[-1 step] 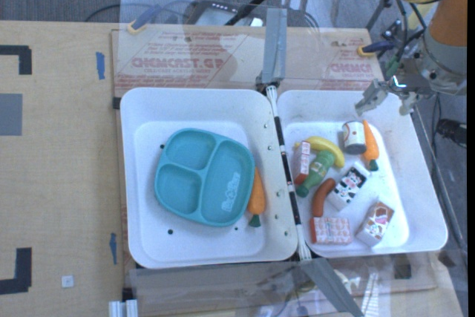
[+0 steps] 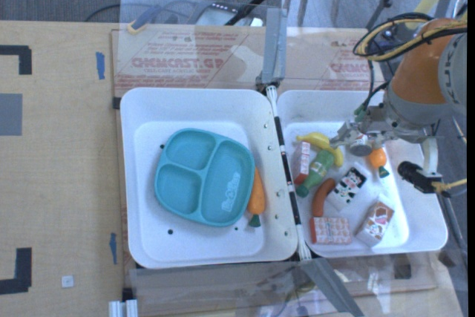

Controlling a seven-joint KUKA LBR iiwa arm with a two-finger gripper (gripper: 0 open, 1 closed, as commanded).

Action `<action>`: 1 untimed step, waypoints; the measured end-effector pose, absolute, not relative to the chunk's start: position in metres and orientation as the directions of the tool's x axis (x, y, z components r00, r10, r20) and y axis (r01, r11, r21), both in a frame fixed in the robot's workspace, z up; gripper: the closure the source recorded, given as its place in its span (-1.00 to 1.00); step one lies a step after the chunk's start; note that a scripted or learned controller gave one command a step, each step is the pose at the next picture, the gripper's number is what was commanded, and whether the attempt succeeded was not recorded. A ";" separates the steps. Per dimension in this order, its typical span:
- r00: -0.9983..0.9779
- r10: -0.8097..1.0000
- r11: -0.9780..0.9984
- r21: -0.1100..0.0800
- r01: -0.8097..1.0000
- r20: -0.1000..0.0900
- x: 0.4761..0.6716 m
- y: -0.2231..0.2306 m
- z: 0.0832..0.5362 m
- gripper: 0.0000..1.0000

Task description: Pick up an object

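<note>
A yellow banana point(image 2: 318, 139), green bottle point(image 2: 318, 174), black-and-white cow toy point(image 2: 346, 187), red sausage point(image 2: 322, 196) and small cartons point(image 2: 376, 223) lie jumbled in the right bin point(image 2: 427, 234), while an orange carrot point(image 2: 257, 196) rests beside a teal plate point(image 2: 203, 176) in the left bin point(image 2: 141, 182).

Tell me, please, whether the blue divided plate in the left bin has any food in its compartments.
Empty. All three compartments of the blue plate show bare blue surface. The toy carrot lies beside its right edge, on the bin floor, not in a compartment.

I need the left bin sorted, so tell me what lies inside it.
The left bin holds a teal divided plate with a toy carrot at its right edge. Anything beneath the plate is covered, so I cannot tell.
</note>
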State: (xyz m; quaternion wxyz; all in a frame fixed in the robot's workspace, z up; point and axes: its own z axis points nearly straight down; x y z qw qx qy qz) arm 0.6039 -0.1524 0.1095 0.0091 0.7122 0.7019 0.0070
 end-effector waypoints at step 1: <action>0.018 1.000 -0.018 0.024 1.000 -0.004 0.604 -0.154 0.119 1.00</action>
